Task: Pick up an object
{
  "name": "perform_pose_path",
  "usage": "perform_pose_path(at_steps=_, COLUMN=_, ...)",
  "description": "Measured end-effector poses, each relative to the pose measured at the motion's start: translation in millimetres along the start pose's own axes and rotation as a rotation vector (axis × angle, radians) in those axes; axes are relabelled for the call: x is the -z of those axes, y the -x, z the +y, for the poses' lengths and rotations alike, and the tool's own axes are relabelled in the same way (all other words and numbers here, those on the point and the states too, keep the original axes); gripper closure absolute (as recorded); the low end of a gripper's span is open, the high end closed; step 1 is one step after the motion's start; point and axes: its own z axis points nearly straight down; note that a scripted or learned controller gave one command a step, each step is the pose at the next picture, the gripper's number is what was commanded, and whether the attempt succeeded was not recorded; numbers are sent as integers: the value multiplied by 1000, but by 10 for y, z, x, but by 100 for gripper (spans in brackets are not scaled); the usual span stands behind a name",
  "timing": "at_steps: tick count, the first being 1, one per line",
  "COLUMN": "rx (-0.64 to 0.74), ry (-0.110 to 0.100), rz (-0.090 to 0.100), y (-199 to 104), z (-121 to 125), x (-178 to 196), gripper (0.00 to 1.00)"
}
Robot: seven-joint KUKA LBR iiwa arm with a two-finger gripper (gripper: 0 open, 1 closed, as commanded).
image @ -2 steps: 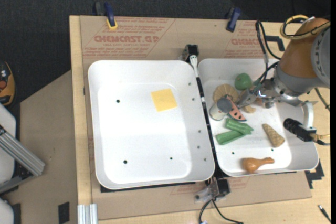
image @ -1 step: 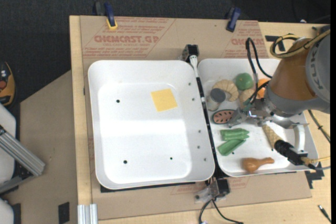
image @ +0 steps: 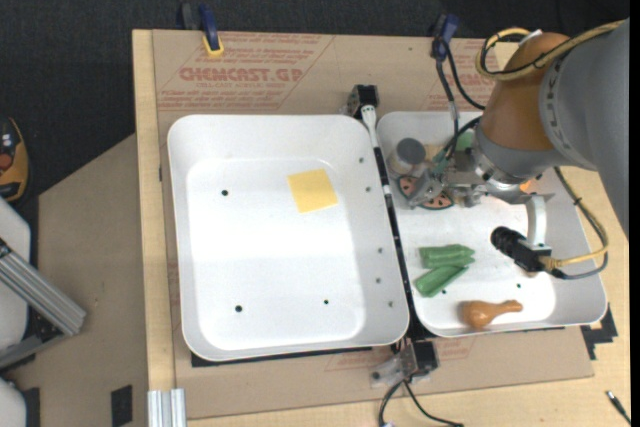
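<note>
Your arm's reaching in from the right and the gripper (image: 440, 183) is down low in the right bin (image: 580, 310), at its upper left, close to the divider. Whether the claw is spread or pinched, you can't tell from up here; the wrist and cabling cover it. Right at the gripper sit a grey round piece (image: 410, 151) and something brownish (image: 412, 187), too cluttered to name. I'd call this the descent onto a target, nothing lifted yet.

Other candidates lie nearer the front of that bin: a green bean-pod toy (image: 442, 267), long axis running left to right and tilted slightly, and an orange-brown gourd-shaped piece (image: 488, 312) near the front rim, fat end left, thin neck pointing right. A yellow square (image: 313, 190) lies flat in the left bin (image: 200, 315), well apart.

Next, you need a clean close on one item, then a straight lift to check it comes along.
</note>
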Motion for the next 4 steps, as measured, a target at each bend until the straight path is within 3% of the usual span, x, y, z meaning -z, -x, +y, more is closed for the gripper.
perform_pose_path(at_steps=1, rx=4, ry=-62, rz=10, y=-38, z=679, x=-54, gripper=0)
perform_pose_path(at_steps=2, rx=1, ry=-63, rz=13, y=-51, z=657, x=48, gripper=100)
perform_pose_path(at_steps=3, rx=-6, ry=-7, rz=1, y=17, z=255, x=267, gripper=100)
perform_pose_path(at_steps=4, rx=-7, ry=-12, rz=2, y=-31, z=-378, x=-16, gripper=100)
